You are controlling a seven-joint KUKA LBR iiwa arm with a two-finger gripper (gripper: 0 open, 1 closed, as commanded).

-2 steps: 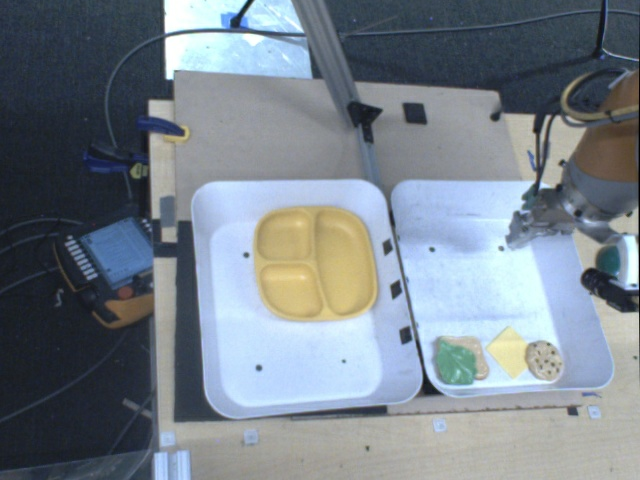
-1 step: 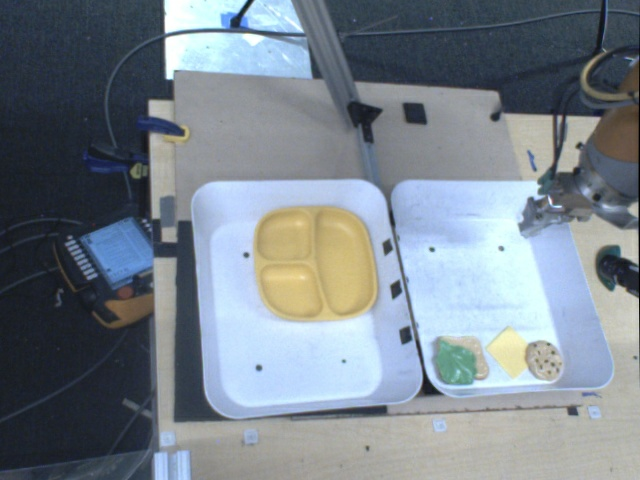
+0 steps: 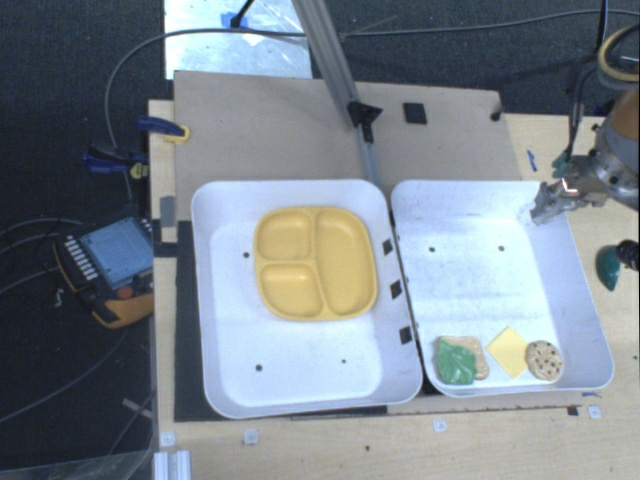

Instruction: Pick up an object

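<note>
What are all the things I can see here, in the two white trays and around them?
White bins: two, side by side on the bench.
Divided plate: one, yellow, three compartments, in the left bin.
Toast with green topping: one, tan and green, near edge of the right bin.
Cheese slice: one, yellow, just right of the toast.
Cookie: one, tan with dark specks, right of the cheese.
Clamps: two or so, blue and yellow, at the bench's left edge.
Handheld control unit: one, grey and orange, on the dark floor at left.
Gripper: one, grey metal, over the right bin's far right corner, holding nothing visible.
</note>
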